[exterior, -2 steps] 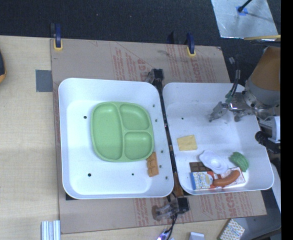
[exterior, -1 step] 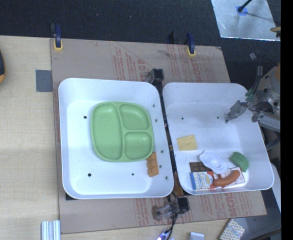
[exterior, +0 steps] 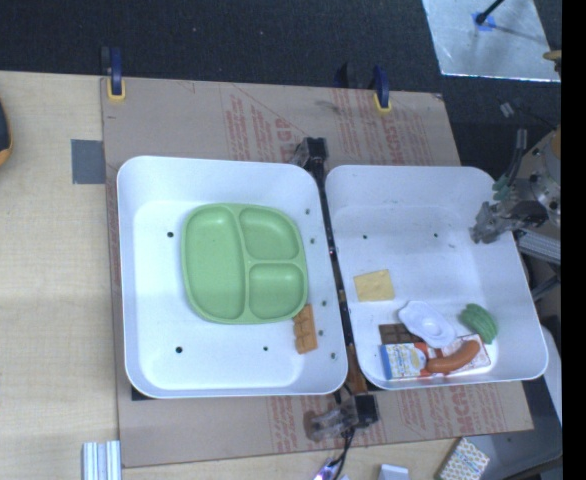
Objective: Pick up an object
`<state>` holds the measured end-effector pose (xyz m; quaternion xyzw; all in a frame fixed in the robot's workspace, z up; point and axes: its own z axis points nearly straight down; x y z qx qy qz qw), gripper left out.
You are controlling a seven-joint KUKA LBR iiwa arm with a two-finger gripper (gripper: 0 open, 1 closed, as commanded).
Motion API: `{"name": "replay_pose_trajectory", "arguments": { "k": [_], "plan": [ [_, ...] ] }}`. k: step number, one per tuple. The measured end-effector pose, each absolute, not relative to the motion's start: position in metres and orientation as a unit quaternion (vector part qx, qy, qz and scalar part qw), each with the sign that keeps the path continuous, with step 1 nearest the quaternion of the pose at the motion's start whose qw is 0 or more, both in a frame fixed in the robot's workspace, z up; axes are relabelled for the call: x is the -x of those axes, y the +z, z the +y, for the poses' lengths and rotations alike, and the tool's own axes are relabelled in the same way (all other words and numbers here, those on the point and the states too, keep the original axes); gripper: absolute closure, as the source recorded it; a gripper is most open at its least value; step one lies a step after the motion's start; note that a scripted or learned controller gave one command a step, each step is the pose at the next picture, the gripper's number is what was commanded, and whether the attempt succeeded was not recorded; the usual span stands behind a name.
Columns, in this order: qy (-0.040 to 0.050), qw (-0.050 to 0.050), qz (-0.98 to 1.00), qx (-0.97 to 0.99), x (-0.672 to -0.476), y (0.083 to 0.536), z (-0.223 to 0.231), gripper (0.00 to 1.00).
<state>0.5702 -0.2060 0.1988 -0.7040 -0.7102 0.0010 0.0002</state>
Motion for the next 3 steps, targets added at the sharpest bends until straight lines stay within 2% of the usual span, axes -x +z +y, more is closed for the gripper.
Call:
{"name": "replay_pose_trajectory", "arguments": {
  "k": [1, 2, 3],
  "plan": [
    [0.0004, 0.002, -0.709, 0.705, -0.542, 0.225, -0.182, 1.0],
    [0.0007, 0.002, -0.709, 0.705, -0.543, 0.224, -0.183, 0.0],
    [0.0018, 0.003, -0.71, 0.704, -0.57, 0.129, -0.134, 0.0]
  ]
}}
